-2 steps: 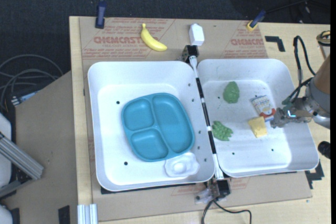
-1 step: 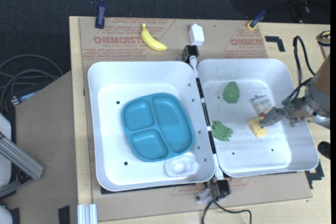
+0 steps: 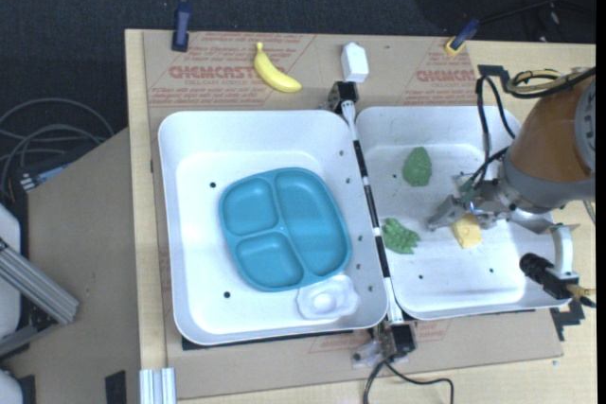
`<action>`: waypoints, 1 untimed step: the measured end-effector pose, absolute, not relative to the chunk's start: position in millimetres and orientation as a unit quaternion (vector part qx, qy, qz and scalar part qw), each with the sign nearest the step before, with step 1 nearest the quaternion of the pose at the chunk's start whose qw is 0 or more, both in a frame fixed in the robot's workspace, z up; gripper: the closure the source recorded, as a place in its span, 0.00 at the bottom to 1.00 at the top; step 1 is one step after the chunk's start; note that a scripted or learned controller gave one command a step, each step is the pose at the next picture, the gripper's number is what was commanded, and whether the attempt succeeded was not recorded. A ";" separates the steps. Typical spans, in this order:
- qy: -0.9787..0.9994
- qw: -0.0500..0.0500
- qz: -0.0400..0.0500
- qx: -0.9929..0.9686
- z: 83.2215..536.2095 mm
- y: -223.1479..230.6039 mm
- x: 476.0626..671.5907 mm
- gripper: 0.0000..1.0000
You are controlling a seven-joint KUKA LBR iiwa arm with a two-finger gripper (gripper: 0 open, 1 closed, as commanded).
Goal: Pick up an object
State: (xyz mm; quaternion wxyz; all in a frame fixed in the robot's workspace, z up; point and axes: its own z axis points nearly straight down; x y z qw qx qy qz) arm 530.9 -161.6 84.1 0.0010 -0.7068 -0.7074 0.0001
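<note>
In the right bin (image 3: 445, 293) lie a round green piece (image 3: 417, 166), a leafy green piece (image 3: 401, 237) near the left wall, and a small yellow block (image 3: 468, 233). My gripper (image 3: 460, 212) hangs low over the bin's middle, right beside and just above the yellow block. Its metal fingers (image 3: 442, 214) point left and down toward the bin floor. Nothing shows between them. The grey arm with the orange band (image 3: 554, 137) comes in from the right.
The left bin (image 3: 189, 175) holds a blue divided plate (image 3: 283, 227) and a small white cup-like piece (image 3: 325, 300). A yellow banana (image 3: 274, 71) lies on the cardboard behind the bins. Black cables (image 3: 492, 109) run along the right bin's far edge.
</note>
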 end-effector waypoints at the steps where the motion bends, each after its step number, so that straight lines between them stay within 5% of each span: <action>1: -0.707 0.000 0.000 -0.707 94.4 -162.3 531.3 1.00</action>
